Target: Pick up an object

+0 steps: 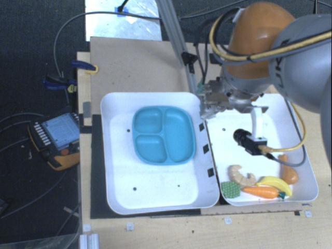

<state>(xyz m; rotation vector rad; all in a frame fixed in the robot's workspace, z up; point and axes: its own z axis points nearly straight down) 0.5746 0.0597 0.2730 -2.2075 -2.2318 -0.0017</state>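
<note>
left bin point(155, 191): blue plate point(163, 135) | right bin point(228, 152): carrot point(259, 192), banana point(275, 182)

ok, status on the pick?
Gripper over far-left corner of right bin. Carrot, banana bunched at near edge, apart from it. Nothing between.

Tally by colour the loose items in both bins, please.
Blue: 1, blue divided plastic plate
Orange: 2, orange toy carrot, rounded orange-brown piece
Yellow: 1, yellow toy banana
Green: 1, green bumpy piece
Tan: 1, curved tan piece
Total: 6
</note>
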